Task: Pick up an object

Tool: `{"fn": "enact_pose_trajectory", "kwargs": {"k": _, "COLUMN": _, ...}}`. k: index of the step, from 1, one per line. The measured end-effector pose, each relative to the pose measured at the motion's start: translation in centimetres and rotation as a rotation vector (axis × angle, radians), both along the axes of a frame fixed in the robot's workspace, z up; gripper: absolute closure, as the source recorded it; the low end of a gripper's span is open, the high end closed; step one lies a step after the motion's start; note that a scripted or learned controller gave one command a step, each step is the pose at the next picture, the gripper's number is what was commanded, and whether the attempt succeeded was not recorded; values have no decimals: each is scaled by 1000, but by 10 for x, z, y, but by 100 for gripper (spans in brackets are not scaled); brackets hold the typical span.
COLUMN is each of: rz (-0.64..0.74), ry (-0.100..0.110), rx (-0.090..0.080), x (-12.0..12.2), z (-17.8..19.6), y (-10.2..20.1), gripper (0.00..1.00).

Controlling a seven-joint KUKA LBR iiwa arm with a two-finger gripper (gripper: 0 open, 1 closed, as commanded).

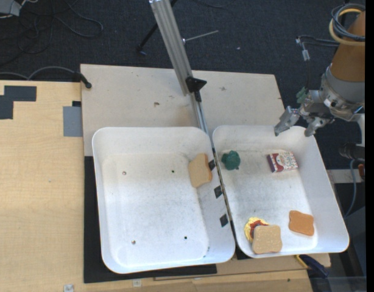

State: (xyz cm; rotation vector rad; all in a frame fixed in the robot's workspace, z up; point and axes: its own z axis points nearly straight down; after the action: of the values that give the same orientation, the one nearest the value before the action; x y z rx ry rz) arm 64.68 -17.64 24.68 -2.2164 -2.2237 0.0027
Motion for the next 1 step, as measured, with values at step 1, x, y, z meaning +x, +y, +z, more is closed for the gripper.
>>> {"fn": "enact_pose_trajectory", "kwargs": {"k": 1, "rz": 2, "ry": 0, "rx": 0, "x": 0, "z": 0, "y": 0, "gripper": 0}}
